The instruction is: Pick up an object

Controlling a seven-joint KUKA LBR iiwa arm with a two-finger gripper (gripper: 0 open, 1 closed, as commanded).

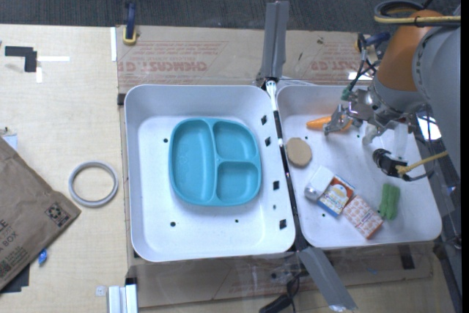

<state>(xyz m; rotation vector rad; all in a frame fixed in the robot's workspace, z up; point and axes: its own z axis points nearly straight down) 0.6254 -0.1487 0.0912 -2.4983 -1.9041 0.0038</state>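
My gripper [350, 127] hangs over the back of the right bin [429, 231], open, with nothing between its fingers. An orange carrot-shaped piece [318, 122] lies just left of it, close to the left finger. Further forward in the same bin lie a round tan disc [298, 152], a small white and silver item [318, 183], a colourful little box [337, 196], a red patterned packet [363, 217] and a green piece [389, 201].
The left bin [146, 231] holds a teal divided plate [215, 160]. A grey tape ring [93, 182] and a brown cardboard box [26, 220] lie on the bench to the left. A grey post [275, 40] rises behind the bins' shared wall.
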